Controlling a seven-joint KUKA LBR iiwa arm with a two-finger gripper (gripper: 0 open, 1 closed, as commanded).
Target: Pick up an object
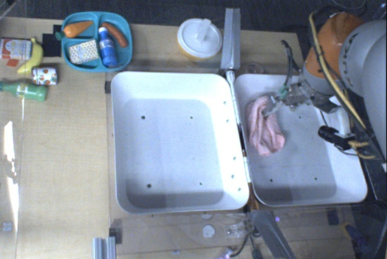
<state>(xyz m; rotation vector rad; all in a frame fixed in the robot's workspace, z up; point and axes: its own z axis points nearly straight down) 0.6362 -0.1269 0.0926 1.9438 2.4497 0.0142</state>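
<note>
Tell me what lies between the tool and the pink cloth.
Nothing: in the camera view the tool sits at the upper right edge of the pink cloth in the right bin, with no gap visible.

A pink cloth (265, 126) lies in the right bin (302, 185), right of centre frame; the gripper (284, 96) is at its upper edge. The left bin (172, 143) fills the middle.

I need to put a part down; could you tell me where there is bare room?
The left bin floor is bare wall to wall. In the right bin, the front half is free; its back is crowded by the pink cloth and the gripper.
</note>
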